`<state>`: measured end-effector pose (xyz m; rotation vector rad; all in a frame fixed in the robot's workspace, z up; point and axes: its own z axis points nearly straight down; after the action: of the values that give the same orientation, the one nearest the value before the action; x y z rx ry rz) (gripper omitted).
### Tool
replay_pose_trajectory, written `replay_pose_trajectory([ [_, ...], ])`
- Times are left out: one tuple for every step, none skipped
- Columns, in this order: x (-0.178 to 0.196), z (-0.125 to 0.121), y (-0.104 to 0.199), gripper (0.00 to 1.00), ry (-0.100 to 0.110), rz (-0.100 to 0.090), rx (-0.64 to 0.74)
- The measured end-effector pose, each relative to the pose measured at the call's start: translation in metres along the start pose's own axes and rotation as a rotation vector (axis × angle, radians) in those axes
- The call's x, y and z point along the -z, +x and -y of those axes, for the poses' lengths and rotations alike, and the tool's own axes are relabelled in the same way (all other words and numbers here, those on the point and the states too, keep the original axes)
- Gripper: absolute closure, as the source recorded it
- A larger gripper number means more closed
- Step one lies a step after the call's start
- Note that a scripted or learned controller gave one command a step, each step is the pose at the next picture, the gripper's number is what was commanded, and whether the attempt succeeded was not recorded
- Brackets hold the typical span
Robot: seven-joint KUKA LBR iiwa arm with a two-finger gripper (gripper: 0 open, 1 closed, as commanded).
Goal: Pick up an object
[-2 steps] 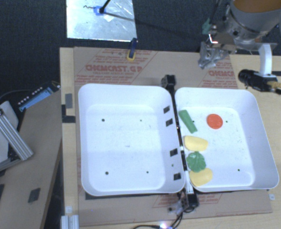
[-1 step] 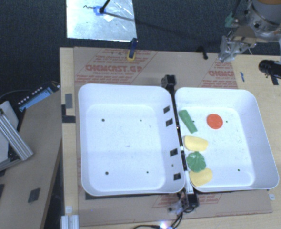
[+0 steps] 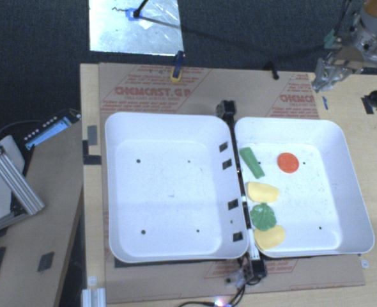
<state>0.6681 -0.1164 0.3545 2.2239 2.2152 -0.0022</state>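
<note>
A silver sheet (image 3: 135, 16) lies on dark floor at eleven o'clock; a metal rail (image 3: 9, 178) slants at nine o'clock beside a blue-striped remote (image 3: 48, 130)

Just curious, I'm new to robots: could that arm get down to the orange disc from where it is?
Probably yes. The end effector hangs above the bench behind the right bin, and the orange disc lies uncovered, apart from the other pieces.

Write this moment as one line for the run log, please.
phase: before pick | gripper: above bench, beyond right bin | right bin: green stick, orange disc, two yellow pieces, green piece | held: nothing seen
</note>
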Motion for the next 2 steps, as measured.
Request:
replay_pose_trajectory([
  [-0.014,-0.001,-0.052,1.0,-0.002,0.0,0.002],
  [-0.018,-0.001,-0.092,1.0,-0.003,0.0,0.003],
])
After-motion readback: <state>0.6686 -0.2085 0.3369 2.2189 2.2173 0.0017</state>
